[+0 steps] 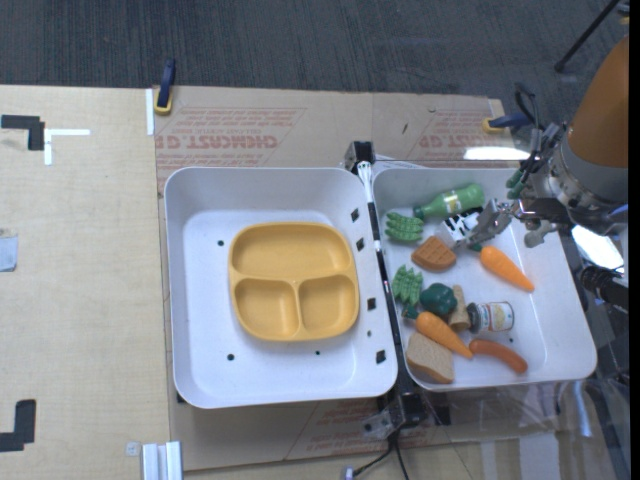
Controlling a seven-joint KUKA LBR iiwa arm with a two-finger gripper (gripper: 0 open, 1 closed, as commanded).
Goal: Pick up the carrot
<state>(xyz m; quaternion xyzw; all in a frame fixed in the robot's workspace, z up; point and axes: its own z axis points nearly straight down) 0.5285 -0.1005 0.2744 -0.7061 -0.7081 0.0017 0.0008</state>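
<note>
While the arm reaches in from the right, these lines set out the scene.

Arm: grey with an orange band [612,108], entering at the upper right, above the right bin's far corner.
Hand: the hand [487,226] hangs low over the upper middle of the right bin; its metal fingers [492,220] stand slightly apart with nothing between them.
Carrot: the carrot [506,268] lies on the bin floor just below and right of the hand, thick end toward the hand, tip pointing lower right; whether the fingers touch it cannot be told.
Second carrot: another orange carrot [443,334] lies lower in the same bin, beside the bread slice [431,359].
Right bin: the right bin [560,313] also holds a green bottle [449,203], a small jar [491,317], a red-orange sausage-like piece [498,355], a brown toast-like piece [434,254], and green leafy pieces [404,228] along its left side.
Left bin: the left bin [200,298] holds a yellow divided plate [294,279] near its middle.
Surface: the surface [80,298] is light wood, with cardboard [240,133] under both bins.
Clamps: a blue and yellow clamp [164,86] sits at the cardboard's far left corner.
</note>
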